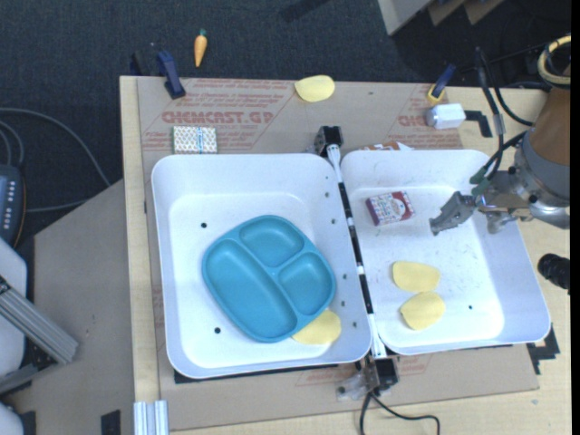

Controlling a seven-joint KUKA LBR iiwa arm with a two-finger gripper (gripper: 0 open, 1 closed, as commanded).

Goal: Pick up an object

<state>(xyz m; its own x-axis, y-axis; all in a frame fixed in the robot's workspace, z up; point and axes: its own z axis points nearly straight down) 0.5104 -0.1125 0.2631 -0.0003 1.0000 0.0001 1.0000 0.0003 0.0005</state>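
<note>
The claw (450,216) hangs inside the right bin (507,326), near that bin's far-right side, its dark fingers pointing toward the bin's centre; from this slanted view I cannot tell whether they are spread or pressed together, and nothing is seen between them. Closest to it, just toward the bin's far-left part, lies a small red-and-white packet (390,208), flat on the bin floor and apart from the claw. It looks light and probably crinkly; being low and flat, it offers little edge, so a hold across its short sides would be the sounder choice, with a risk of sliding on the smooth white floor. Toward the near side of the right bin sit two yellow pieces (415,276) (422,311), close together, rounded and seemingly light; whether they are soft or stiff cannot be judged. Their domed shape suggests a pinch across the narrow width, though they may squirt out. In the left bin (172,207), beyond the divider from the right bin, a blue divided plate (267,277) rests flat with a third yellow piece (319,329) tucked at its near-right edge. The plate looks rigid and wide, a poor candidate. On the counter (236,107), behind the right bin's far-left corner, lies another yellow piece (314,88).
</note>
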